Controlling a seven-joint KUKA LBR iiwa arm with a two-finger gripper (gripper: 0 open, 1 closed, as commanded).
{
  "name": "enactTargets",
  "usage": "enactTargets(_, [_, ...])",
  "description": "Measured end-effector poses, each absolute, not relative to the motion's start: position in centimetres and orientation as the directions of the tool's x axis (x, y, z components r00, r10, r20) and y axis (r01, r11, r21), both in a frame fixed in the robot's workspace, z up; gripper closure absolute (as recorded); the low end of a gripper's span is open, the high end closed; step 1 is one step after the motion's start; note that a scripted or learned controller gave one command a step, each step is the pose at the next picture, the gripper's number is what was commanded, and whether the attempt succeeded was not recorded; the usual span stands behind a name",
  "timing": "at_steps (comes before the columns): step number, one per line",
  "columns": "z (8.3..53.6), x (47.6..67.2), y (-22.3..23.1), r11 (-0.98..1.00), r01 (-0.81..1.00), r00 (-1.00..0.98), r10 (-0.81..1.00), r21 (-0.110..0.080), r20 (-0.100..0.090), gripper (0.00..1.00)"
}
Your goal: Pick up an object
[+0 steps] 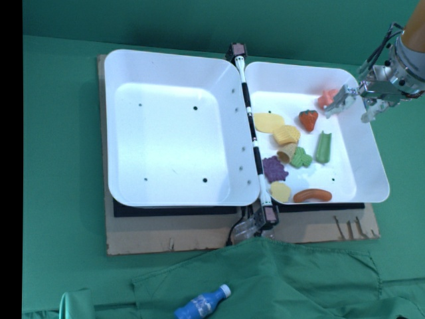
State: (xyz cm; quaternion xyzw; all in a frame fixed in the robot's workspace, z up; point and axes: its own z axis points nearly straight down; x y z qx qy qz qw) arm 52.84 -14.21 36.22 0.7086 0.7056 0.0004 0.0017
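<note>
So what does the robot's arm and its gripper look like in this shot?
The arm shows an orange band above a grey, metallic wrist, with thin dark cables looping down its left side. The gripper is silvery grey metal with slim, pale fingers.

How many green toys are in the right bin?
2: a long green stick at the middle right, and a small green clump just left of it. Others may hide under the gripper.

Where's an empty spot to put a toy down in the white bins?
The left bin has bare floor from wall to wall. In the right bin, the toys crowd the middle and left: strawberry, green stick, sausage. A bare strip runs between the green stick and the right wall.
</note>
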Motion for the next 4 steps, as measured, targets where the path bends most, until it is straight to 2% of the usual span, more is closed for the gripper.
enactTargets(1, [26.7, 56.1, -11.8, -0.001, 1.0, 0.001, 1.0, -0.004, 0.0, 0.0])
enactTargets(2, [18.1, 55.1, -12.5, -0.005, 1.0, 0.005, 1.0, 0.013, -0.002, 0.0])
enactTargets(3, [19.9, 55.3, -12.7, -0.007, 1.0, 0.007, 1.0, 0.025, -0.006, 1.0])
enactTargets(4, [19.8, 55.3, -12.7, -0.007, 1.0, 0.007, 1.0, 0.023, -0.006, 0.0])
